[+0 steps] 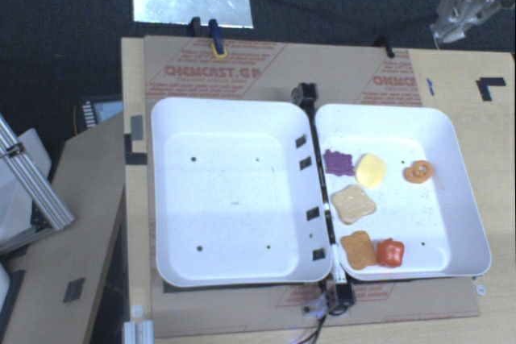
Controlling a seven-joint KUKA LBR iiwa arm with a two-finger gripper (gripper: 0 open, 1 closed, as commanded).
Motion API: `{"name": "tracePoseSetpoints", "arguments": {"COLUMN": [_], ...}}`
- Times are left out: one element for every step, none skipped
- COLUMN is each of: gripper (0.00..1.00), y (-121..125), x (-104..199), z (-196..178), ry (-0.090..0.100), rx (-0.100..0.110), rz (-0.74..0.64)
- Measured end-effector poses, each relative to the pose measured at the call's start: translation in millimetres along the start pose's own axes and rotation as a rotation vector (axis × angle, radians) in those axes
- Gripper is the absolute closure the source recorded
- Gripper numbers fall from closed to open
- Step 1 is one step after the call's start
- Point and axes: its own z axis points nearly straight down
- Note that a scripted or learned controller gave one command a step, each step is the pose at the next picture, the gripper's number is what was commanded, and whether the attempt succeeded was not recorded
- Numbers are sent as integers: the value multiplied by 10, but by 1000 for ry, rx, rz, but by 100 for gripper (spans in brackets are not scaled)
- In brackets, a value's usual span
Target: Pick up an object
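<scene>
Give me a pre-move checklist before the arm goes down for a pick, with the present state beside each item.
1. Things to pick lie in the right bin: ok, six small toy foods.
2. Gripper is clear of the bins: ok, it hangs beyond the bench's far right corner.
3. Gripper carries nothing: cannot tell, too blurred.
4. An isolated target exists: ok, the orange ring lies apart from the rest.
5. Crowded targets flagged: not ok, the red pepper touches the brown toast, and the purple grapes, yellow piece and pale bread slice sit close together.
</scene>
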Motion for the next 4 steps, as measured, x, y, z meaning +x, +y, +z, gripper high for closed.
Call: {"name": "tracePoseSetpoints", "arguments": {"gripper": [100, 100, 100, 100], "y": [-334, -767, -321, -424], "x": [867, 1750, 2218, 2301], "z": [331, 647, 1044, 74], "ry": [3, 3, 0, 5], "rx": [8, 9, 7, -5], "rz": [-7, -8, -1, 0]}}
